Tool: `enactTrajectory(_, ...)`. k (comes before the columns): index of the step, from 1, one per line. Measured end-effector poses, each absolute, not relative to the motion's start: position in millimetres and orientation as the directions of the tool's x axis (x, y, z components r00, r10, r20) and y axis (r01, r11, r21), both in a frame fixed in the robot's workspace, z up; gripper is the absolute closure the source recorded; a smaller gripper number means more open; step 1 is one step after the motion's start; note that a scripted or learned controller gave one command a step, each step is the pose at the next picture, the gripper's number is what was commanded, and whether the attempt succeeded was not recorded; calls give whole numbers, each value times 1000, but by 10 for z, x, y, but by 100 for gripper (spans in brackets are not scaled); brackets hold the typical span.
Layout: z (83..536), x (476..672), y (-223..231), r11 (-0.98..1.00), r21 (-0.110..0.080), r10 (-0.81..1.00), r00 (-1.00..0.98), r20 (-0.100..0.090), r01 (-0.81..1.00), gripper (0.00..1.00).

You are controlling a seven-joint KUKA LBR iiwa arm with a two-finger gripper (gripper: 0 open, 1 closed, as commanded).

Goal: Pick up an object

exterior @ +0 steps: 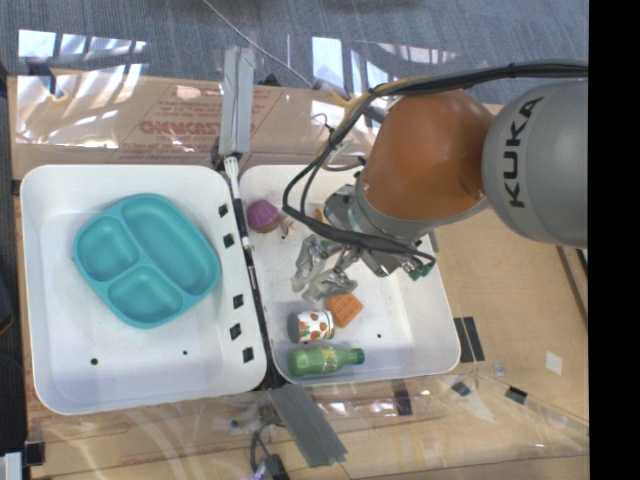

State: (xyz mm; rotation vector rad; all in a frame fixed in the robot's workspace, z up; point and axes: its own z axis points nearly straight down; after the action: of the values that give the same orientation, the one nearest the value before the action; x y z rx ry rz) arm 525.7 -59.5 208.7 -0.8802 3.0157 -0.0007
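Note:
My gripper (318, 273) hangs low over the middle of the right bin (420, 343), below the orange wrist band. Its metal fingers point down toward the bin floor, just above an orange block (346, 311). A small printed cup (314, 325) lies next to that block on its left. In front of the cup a green bottle (325, 360) lies on its side near the bin's front wall. A purple ball-like object (262, 214) rests at the bin's back left. I see nothing clearly between the fingers.
The left bin (60, 368) holds a teal divided plate (146, 258). A ridge with black clips (243, 288) separates the two bins. The arm's bulk and black cables (330, 158) cover the back right of the right bin.

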Motion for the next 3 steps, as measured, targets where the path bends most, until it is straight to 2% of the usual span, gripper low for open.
enactTrajectory(1, 2162, 4996, -725, 657, 1, -754, -657, 2, -754, 100)
enactTrajectory(2, 2165, 5481, -789, 376, -2, -926, -376, -2, -926, 100)
enactTrajectory(3, 1933, 4764, -478, 230, 3, -973, -230, -1, -973, 100)
